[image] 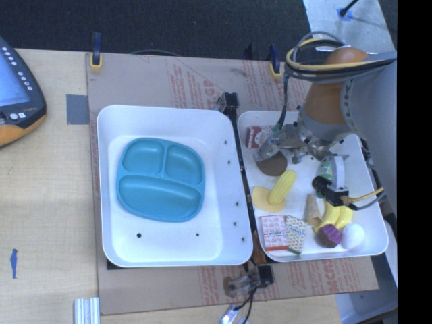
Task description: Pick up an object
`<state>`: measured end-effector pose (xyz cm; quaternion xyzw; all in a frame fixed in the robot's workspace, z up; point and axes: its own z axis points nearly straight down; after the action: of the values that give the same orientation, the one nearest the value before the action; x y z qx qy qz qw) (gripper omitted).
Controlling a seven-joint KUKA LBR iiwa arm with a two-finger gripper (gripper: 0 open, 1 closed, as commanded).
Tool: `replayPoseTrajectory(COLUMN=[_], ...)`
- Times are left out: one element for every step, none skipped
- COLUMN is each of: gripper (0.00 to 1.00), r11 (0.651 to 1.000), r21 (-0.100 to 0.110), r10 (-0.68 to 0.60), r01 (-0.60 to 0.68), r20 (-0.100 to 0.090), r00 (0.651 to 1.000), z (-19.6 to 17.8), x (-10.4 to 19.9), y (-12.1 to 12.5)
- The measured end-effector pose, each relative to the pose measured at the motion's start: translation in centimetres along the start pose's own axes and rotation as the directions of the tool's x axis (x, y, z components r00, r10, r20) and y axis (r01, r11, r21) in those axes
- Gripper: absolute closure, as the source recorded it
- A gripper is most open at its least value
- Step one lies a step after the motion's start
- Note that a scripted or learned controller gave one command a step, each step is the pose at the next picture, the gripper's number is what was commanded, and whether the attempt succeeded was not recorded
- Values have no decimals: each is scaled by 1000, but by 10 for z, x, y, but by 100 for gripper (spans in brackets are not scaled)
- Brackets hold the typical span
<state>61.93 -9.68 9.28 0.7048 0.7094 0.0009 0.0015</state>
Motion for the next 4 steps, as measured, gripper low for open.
replayPoseTrajectory(gripper=[0, 0, 0, 0], r11=[1000, 1000, 1000, 1000], r21=[14, 1, 12, 2], r10=[5, 0, 3, 1], r01=[-5, 0, -3, -1], r20=[-1, 0, -1, -1], r00=[1000, 1000, 1000, 1000], z=[2, 0, 1, 0], x=[-16, -6, 0, 5], y=[-70, -9, -56, -6])
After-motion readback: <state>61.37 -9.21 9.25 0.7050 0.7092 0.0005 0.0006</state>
